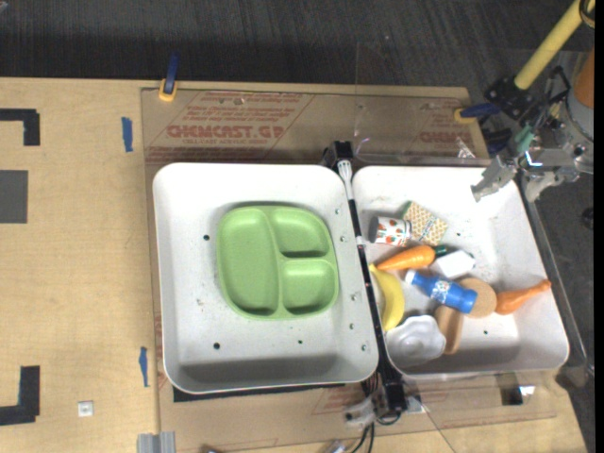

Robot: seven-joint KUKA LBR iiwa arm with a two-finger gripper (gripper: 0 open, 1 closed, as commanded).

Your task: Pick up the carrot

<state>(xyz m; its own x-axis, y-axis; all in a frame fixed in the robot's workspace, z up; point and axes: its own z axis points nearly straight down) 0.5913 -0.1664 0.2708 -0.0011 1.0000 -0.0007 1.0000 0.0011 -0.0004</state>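
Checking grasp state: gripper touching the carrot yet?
Apart. The camera view shows the gripper at the right bin's upper right corner, with bare white floor between it and the carrot.

Arm enters from the frame's 2 o'clock corner, wrist at the right edge, upper third. Gripper (510,176) points toward 8 o'clock, tilted down. Two grey fingers (490,183) spread apart, nothing between them. Gripper hangs above the 1 o'clock corner of the right bin (543,253), clear of its contents.
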